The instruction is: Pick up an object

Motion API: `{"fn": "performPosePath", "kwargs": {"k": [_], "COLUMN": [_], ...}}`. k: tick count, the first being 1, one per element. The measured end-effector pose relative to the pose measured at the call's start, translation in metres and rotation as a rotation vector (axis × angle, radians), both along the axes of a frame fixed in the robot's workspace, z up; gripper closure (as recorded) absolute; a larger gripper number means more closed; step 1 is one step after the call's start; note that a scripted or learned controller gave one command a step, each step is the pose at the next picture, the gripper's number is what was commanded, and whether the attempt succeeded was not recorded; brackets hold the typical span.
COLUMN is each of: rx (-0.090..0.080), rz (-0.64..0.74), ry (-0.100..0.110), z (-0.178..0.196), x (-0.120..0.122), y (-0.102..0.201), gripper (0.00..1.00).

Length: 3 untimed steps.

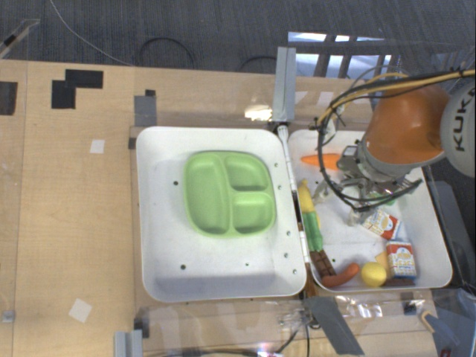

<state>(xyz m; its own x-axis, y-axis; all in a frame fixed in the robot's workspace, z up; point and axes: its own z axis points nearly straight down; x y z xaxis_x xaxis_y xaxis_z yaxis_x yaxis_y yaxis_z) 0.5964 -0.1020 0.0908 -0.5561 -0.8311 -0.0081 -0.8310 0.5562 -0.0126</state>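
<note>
1. The two-finger gripper (355, 208) was seen lowered into the right-hand shallow white bin (435, 229), beneath the orange wrist band (405, 129) of the grey arm. Whether anything was gripped could not be told, since the wrist and looping black cables (338, 136) covered the tip.
2. The gripper was placed over the middle of the bin floor, presumably so that one of the loose items could be reached from above.
3. Just beside it, toward the bin's right edge, a small white and red carton (381, 224) was lying tilted; a second carton with a blue and red label (401, 259) was lying nearer the front right corner.
4. A yellow lemon-like fruit (373, 274) and a reddish-brown sausage-shaped toy (339, 275) were resting along the front edge.
5. A green and yellow corn-like piece (309, 218) was lined up against the left wall, with a dark brown piece (321, 262) below it, and an orange carrot-shaped toy (321, 160) was lying near the back edge.
6. In the left-hand white bin (160, 274), a light green divided plastic plate (229, 193) was lying flat at the centre, well apart from the gripper.
</note>
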Motion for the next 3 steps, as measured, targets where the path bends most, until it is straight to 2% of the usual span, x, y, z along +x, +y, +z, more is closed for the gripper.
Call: {"fn": "performPosePath", "kwargs": {"k": [1,2,3], "rx": [0.001,0.002,0.000], "rz": [-0.058,-0.104,-0.110], "ry": [0.000,-0.001,0.000], "z": [-0.001,0.001,0.009], "x": [0.043,-0.046,0.041], "y": [0.005,-0.009,-0.082], "gripper": [0.00,0.00,0.00]}}
